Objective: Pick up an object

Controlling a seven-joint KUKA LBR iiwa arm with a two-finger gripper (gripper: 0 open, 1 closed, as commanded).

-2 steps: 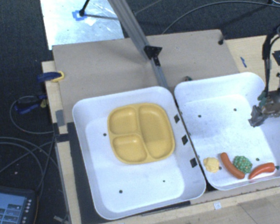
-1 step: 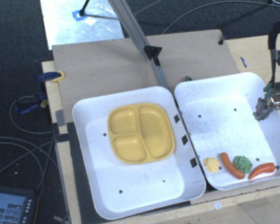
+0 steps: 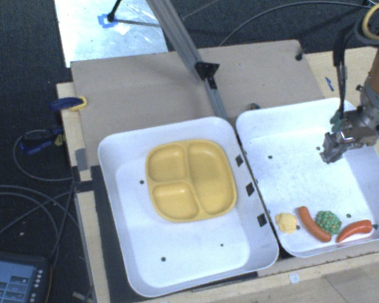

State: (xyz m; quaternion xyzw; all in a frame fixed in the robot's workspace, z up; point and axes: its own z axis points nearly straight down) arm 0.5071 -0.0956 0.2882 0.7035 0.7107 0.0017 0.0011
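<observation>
In the right bin [image 3: 293, 131], near its front edge, lie a small yellow lump [image 3: 285, 222], an orange sausage [image 3: 313, 223], a green broccoli piece [image 3: 327, 220] and a second orange-red sausage [image 3: 353, 230]. My gripper [image 3: 332, 149] hangs over the right part of that bin, well behind these items and apart from them. I see nothing held by it.
The left bin [image 3: 139, 262] holds a yellow divided plate [image 3: 190, 180]. A slanted grey pole [image 3: 178, 35] crosses the bench behind the bins. Cables and a teach pendant [image 3: 8, 290] lie on the floor at the left.
</observation>
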